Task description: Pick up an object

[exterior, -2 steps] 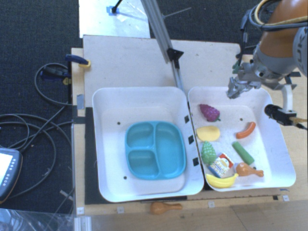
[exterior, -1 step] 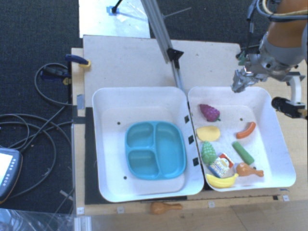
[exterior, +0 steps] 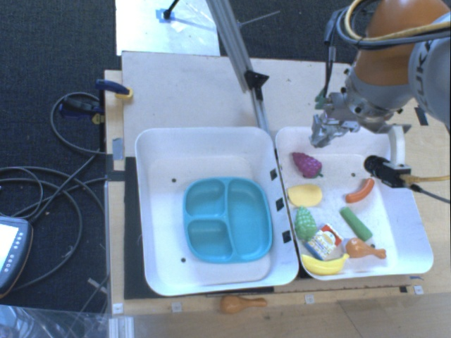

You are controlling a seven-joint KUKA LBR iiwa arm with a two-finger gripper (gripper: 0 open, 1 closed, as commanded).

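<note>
My gripper [exterior: 323, 136] hangs over the far left corner of the right bin [exterior: 409, 217], above and slightly right of a purple grape bunch [exterior: 306, 164]. Nothing shows between its fingers. Below the grapes lie a yellow lemon-like piece [exterior: 304, 195], a green bumpy vegetable [exterior: 305, 223], a small printed packet [exterior: 325, 243] and a yellow banana [exterior: 325, 264]. A red sausage [exterior: 360, 190], a green cucumber [exterior: 356, 224] and an orange drumstick [exterior: 363, 248] lie to the right.
The left bin [exterior: 162, 160] holds a blue divided tray [exterior: 227, 219]. An orange toy piece [exterior: 242, 303] lies on the bench in front of the bins. A slanted metal pole [exterior: 236, 41] crosses above the bins' divide. Cables lie at the left.
</note>
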